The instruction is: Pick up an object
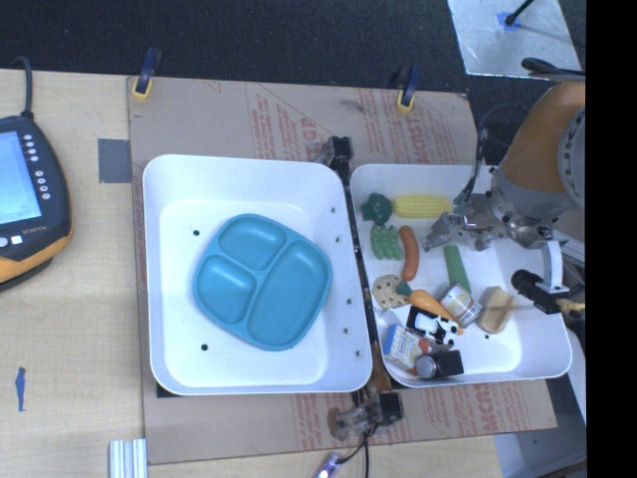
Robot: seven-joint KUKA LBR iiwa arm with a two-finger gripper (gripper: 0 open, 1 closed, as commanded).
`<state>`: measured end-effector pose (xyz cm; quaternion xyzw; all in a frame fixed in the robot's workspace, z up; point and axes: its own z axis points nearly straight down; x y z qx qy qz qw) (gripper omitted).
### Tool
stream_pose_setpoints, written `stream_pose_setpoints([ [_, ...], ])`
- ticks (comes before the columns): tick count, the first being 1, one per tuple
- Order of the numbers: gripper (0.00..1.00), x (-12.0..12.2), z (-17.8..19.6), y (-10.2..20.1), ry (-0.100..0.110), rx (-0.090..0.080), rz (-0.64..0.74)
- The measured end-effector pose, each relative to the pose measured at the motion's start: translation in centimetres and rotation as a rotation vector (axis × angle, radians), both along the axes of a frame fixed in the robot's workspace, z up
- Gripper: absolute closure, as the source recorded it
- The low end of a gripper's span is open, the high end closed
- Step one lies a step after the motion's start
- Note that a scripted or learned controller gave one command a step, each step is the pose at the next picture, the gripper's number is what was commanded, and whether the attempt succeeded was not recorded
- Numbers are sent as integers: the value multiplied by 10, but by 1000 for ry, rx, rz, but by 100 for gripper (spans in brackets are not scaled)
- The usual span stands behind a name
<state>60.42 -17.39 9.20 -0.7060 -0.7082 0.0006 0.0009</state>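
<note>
The grey arm with the orange band reaches in from the right, and its metal claw [460, 229] hangs over the upper part of the right-hand shallow white bin [537, 358]. Whether the claw is spread or closed I cannot tell; the view is too dim there, and nothing can be made out between its tips.

In that bin lie a yellow corn cob [420, 205], a dark green leafy toy [376, 207], a ridged green pickle [384, 241], a red-orange sausage [409, 252], a slim green stick [457, 268] just beside the claw, a round speckled cookie [386, 290], an orange carrot [428, 301] and a tan bread piece [495, 309].

The left-hand white bin [169, 192] holds a blue divided plastic plate [263, 281]. On the wooden tabletop [70, 366] at far left rests an orange-edged control pendant [25, 202].
</note>
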Motion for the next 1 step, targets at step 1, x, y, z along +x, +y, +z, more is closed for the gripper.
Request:
stream_pose_setpoints([
  [1, 0, -37, 0, 2, 3, -1, 2],
])
